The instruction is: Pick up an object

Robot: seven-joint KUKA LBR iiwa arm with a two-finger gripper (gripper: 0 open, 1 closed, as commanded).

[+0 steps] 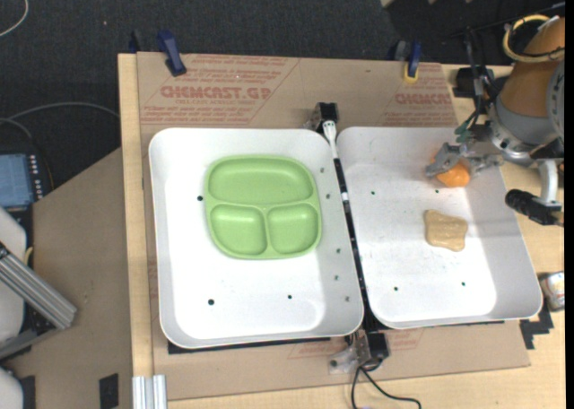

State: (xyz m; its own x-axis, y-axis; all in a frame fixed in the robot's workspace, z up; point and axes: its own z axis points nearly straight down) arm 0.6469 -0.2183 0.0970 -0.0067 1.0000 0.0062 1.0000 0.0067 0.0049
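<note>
The brown board [269, 84] under the bins has red writing on it. The big letters on the far left part look like "CHEMCAST", with more letters after that are hard to read. Smaller red lines sit above and below, too small to read. The same red writing shows again on the far right part of the board, and it is faint there.

Two white bins sit side by side on the board. The left bin [179, 308] holds a green plate [263, 206] with three parts, one big part on the far side and two small parts on the near side. The plate lies flat in the middle of that bin.

The right bin [404, 291] holds an orange thing [454, 176] and a tan lump [446, 230]. The orange thing lies in the far right part of the bin. The claw [453, 154] is right on top of it, at its far edge, and seems to touch it. I cannot tell if the claw is open or closed, because that spot is small and blurry. The tan lump lies nearer than the claw, apart from it, about in the middle of the right side of the bin.

A blue clip [170, 51] pinches the far left edge of the board. Another blue clip [413, 59] pinches the far right edge.
</note>
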